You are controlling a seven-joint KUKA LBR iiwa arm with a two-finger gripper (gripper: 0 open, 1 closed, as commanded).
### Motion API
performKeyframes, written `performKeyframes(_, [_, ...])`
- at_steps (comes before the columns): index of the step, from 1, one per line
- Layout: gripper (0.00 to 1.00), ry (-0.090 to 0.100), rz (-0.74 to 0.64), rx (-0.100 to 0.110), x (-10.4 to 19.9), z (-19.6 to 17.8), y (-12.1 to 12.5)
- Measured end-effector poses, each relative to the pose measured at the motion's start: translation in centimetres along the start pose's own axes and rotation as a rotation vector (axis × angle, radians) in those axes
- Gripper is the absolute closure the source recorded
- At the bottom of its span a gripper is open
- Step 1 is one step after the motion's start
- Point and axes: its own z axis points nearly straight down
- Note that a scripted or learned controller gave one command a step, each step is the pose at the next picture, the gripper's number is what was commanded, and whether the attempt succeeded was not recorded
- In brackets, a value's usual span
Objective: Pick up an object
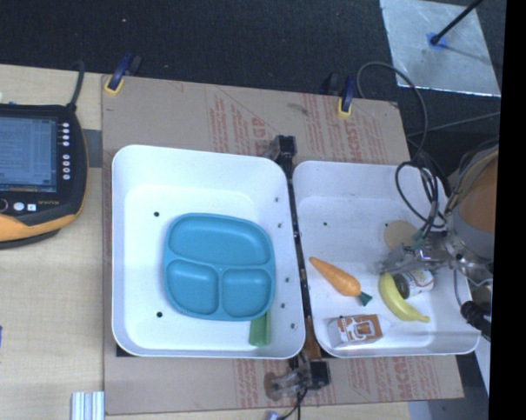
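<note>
Two shallow white bins sit side by side on a sheet of brown cardboard spread over the table. The left bin holds a blue divided plate with three compartments, lying flat near the middle, and a small green piece rests against the bin's lower wall just beside the plate's lower right corner. The right bin holds the loose things: an orange carrot lies at a slant near the bin's left side, its darker tip pointing toward a yellow banana that curves just to its right; a small brown and white carton lies flat below the carrot, near the bin's lower wall. The arm reaches in from the right, with black cables looping above its wrist, and the gripper is down in the right bin just above the upper end of the banana, close enough that it may be touching it. How far the fingers are open cannot be told from this angle, and nothing can be seen clearly between them. A black and orange handheld control tablet lies on the table to the left of the bins, its screen lit. Blue and yellow clamps pin the cardboard at its upper edge.
</note>
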Motion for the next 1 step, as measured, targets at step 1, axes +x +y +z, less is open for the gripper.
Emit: performKeyframes(1, [1.00, -0.002, -0.004, 0.001, -0.11, -1.05, 0.00])
